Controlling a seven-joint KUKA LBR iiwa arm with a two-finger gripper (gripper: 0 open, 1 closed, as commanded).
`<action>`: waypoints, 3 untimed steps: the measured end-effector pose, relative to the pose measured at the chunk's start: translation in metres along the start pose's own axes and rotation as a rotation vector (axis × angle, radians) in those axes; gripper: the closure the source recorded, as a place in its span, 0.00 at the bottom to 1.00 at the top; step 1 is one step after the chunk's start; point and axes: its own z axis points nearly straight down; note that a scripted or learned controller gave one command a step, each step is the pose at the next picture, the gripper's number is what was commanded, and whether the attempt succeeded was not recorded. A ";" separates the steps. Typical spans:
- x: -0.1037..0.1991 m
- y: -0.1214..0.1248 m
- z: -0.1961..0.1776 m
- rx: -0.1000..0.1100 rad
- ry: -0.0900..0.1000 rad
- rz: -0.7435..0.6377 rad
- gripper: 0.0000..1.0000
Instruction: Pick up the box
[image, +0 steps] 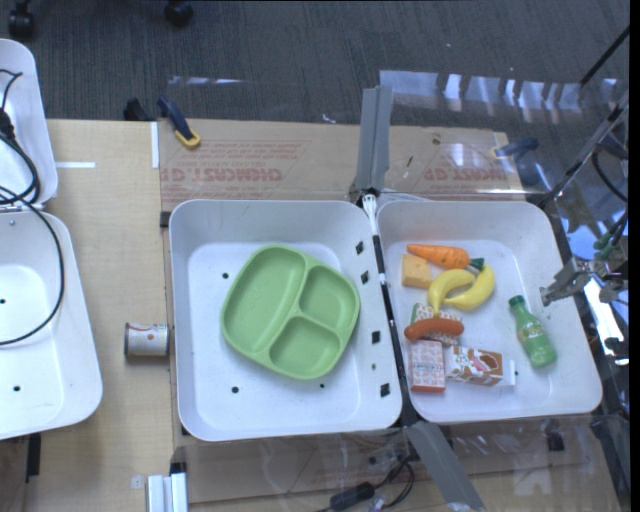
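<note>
Two small boxes lie in the right bin (575, 350), near its front-left corner. One is a red and white box (427, 366) lying flat. Touching its right side is a brown and white carton (480, 366), lying on its side. A hot dog (435, 326) sits just behind them.
The right bin also holds a carrot (438, 256), an orange wedge (417, 271), a banana (463, 288) and a green bottle (533, 333). A green divided plate (290, 312) lies in the left bin (185, 300). A metal bracket (568, 283) juts over the right rim. A small can (147, 340) lies on the bench.
</note>
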 end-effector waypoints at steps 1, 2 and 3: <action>0.060 -0.007 0.157 -0.004 0.001 0.141 0.00; 0.095 -0.006 0.185 -0.011 -0.003 0.283 0.00; 0.038 -0.008 0.189 -0.002 0.000 0.501 0.00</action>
